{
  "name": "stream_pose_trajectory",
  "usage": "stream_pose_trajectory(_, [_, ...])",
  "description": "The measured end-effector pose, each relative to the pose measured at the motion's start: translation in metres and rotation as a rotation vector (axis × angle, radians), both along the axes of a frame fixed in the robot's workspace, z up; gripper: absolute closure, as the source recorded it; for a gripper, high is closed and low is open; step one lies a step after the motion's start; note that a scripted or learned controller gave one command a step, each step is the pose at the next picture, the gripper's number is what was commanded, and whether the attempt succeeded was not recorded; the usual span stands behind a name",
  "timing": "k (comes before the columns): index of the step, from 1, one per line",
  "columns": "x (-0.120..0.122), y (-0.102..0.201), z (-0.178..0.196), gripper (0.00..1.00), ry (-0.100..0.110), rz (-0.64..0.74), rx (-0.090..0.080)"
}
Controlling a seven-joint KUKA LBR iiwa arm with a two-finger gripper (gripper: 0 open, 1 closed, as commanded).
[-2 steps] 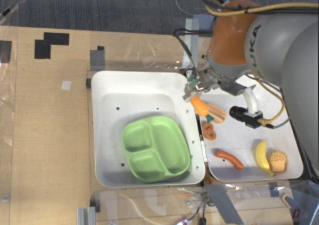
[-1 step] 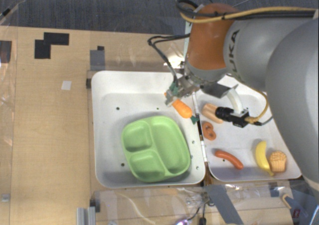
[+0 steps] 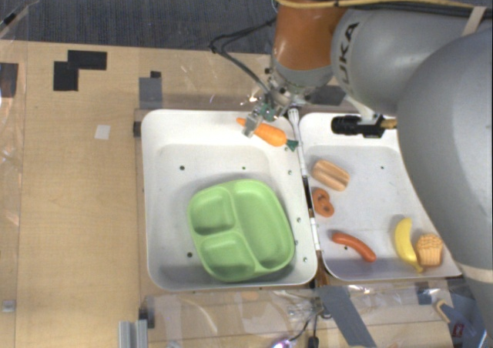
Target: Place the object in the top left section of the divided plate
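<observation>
An orange toy carrot (image 3: 269, 135) with a green tip hangs over the far right corner of the left bin (image 3: 166, 185). My gripper (image 3: 254, 123) is shut on the carrot near its left end, and a dark finger crosses it there. The green divided plate (image 3: 241, 229) lies in the near half of the left bin, below and slightly left of the carrot. It has two small sections on its left side and one large section on its right. The arm's orange band (image 3: 308, 23) rises above the gripper.
The right bin (image 3: 385, 162) holds a hot dog (image 3: 330, 175), a small reddish-brown piece (image 3: 322, 202), a red sausage (image 3: 353, 245), a banana (image 3: 404, 240) and a yellow corn piece (image 3: 429, 249). A ridge (image 3: 306, 185) divides the bins. The grey arm covers the right side.
</observation>
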State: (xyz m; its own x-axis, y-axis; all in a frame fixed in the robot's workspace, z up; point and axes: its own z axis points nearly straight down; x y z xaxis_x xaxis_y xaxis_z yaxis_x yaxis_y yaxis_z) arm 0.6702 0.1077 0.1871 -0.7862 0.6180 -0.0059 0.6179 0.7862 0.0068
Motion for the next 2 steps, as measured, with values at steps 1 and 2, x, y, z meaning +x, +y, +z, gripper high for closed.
stream_pose_trajectory(1, [0.000,0.000,0.000,0.00,0.000,0.000,0.000])
stream_pose_trajectory(2, [-0.023,0.016,0.165,0.00,-0.003,0.163,-0.001])
